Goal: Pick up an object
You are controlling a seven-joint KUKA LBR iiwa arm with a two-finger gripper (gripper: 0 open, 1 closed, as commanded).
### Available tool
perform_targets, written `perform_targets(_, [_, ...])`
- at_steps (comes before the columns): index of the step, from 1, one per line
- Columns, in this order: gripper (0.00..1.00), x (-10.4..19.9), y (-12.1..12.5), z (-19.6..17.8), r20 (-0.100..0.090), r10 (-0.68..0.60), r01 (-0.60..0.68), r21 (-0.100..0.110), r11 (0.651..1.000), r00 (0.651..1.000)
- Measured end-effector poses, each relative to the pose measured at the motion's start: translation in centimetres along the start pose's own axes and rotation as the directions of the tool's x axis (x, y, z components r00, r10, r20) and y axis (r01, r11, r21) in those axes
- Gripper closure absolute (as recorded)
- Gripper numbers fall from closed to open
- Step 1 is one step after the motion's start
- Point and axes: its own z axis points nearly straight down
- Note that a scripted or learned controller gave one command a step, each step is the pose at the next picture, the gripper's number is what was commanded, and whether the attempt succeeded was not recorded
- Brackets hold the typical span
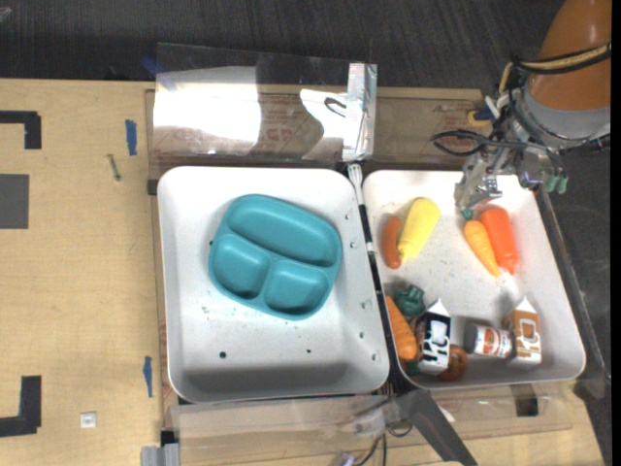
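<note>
Reaching in from the right, the grey arm with its orange band [580, 27] carries the gripper [476, 190] over the upper part of the right bin [568, 304]. Its metal tip hangs just above the top ends of two orange carrot-shaped toys [493, 241] (they lie side by side, touching). Whether the jaws are open or closed cannot be told, since cables and the wrist body blur them; nothing can be seen held between them. Left of the carrots lie a yellow corn-like toy [417, 227] and, touching it, a small orange piece [391, 241]. Along the bin's lower edge: an orange carrot with green leaves [401, 324], a black-and-white carton [436, 341], a small can on its side [488, 341] and an orange-and-white carton [525, 330]. The left bin [184, 289] bears a teal divided plate [276, 254], near its centre.
</note>
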Motion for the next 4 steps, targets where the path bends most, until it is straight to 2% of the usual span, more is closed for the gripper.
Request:
perform_targets(1, [1.00,-2.6,-0.6,-4.9,-0.005,0.155,-0.155,0.002,0.988,0.988])
perform_targets(2, [1.00,0.5,-1.2,-1.1,-0.016,0.108,-0.108,0.001,0.994,0.994])
perform_targets(3, [1.00,6.5,-6.2,-2.1,-0.012,0.102,-0.102,0.003,0.995,0.995])
perform_targets(4, [0.00,6.4,-6.0,-2.1,-0.013,0.099,-0.099,0.002,0.995,0.995])
